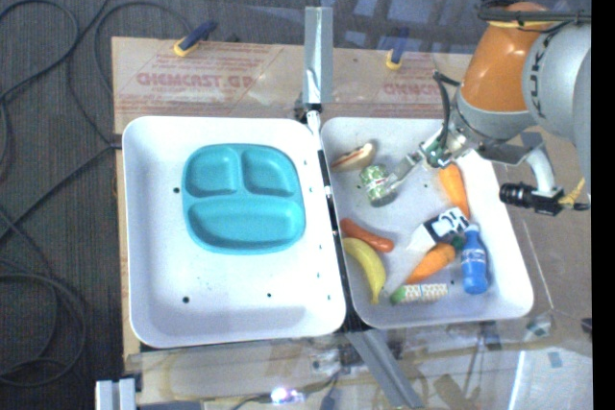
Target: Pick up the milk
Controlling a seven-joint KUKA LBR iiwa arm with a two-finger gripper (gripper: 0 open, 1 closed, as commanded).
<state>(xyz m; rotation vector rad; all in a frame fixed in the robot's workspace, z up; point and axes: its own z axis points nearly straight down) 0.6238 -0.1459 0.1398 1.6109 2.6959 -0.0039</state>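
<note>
- The hand (437, 149) is being held low over the right bin (504, 302), close to the bin's far wall. It cannot be told if the hand is apart or together. Nothing is being seen clamped in it.
- The milk (447, 226), a small white and black carton, is lying in that same bin. It is being left a little way from the hand, toward the near wall, and is not being touched.
- An orange carrot (454, 187) is lying between the hand and the milk, so the way across is probably being partly blocked.
- The milk is being crowded by a blue bottle (474, 266) and a second carrot (430, 262), both just beside it on the side away from the hand. A straight drop from above is likely being called for, so the neighbours are not bumped.
- A small green and white thing (378, 180) is lying just beside the hand, toward the other bin. What it is cannot be told.
- A blue plate (245, 197) is resting in the left bin (154, 302), well apart from the hand. Both bins are being carried by the tabletop (192, 82).
- The pick is judged as not yet done.
</note>
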